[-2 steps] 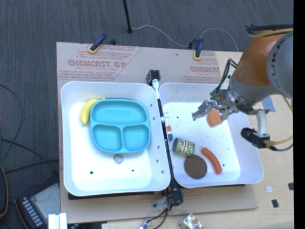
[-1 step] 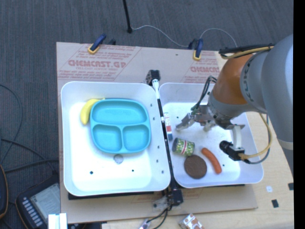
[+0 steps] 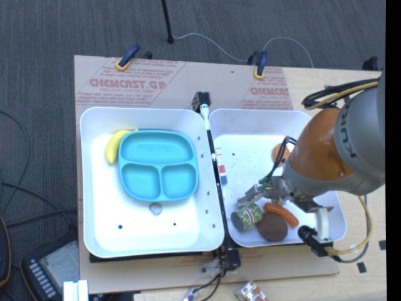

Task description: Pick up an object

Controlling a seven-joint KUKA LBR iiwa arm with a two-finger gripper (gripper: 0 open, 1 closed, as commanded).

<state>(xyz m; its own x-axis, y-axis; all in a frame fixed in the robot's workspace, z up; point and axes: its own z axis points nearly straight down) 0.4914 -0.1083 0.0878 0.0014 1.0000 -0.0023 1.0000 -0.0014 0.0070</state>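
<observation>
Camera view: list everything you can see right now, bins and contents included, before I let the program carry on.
Bins: two, white, side by side on the bench.
Divided plate: one, light blue, three compartments, in the left bin.
Banana: one, yellow, left bin, against the plate's upper left edge.
Small can: one, green-labelled, lying in the right bin near its front.
Brown round object: one, dark brown, right bin front, right of the can.
Sausage-like object: one, orange-red, just above the brown object.
Orange object: one, right bin, partly hidden by the arm.
Clamps: two, blue and yellow, on the board's back edge.
Arm: one, grey and orange, over the right bin.
Gripper: one, low above the can.
</observation>
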